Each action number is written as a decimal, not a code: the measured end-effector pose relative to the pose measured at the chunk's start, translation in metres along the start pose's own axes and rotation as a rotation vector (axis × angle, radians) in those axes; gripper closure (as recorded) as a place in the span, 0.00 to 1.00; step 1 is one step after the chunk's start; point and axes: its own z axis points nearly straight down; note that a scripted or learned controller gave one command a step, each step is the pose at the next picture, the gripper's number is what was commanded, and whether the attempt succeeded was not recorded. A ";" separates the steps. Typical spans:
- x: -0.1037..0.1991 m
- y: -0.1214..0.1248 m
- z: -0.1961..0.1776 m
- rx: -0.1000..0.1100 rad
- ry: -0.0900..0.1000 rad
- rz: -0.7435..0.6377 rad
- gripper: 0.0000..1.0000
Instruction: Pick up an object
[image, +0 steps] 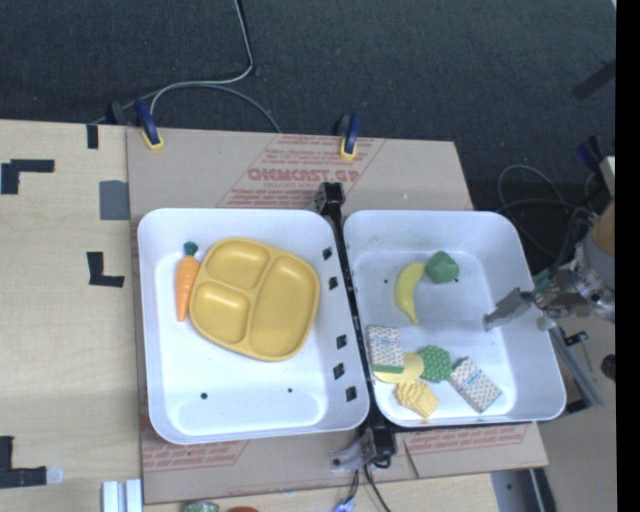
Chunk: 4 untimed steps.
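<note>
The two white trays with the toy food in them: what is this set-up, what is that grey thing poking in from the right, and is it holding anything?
You are looking down at a slant from one fixed camera above a bench. On it sit two shallow white bins, the left bin and the right bin, side by side.

The grey thing at the right edge is the end of a robot arm. Its two-finger gripper reaches over the right bin's rim. Nothing shows between its fingers, so it holds nothing.

The left bin holds a yellow plastic plate with three compartments and, beside it, a small orange toy carrot.

The right bin holds a yellow toy banana next to a round green toy vegetable. Nearer the front lie a green leafy toy, two small patterned packets, and a yellow ridged piece.
</note>
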 end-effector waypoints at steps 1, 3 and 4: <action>0.091 0.023 0.071 0.002 0.002 -0.003 0.00; 0.114 0.111 0.132 -0.005 -0.002 -0.001 0.00; 0.113 0.111 0.122 -0.004 -0.002 -0.002 1.00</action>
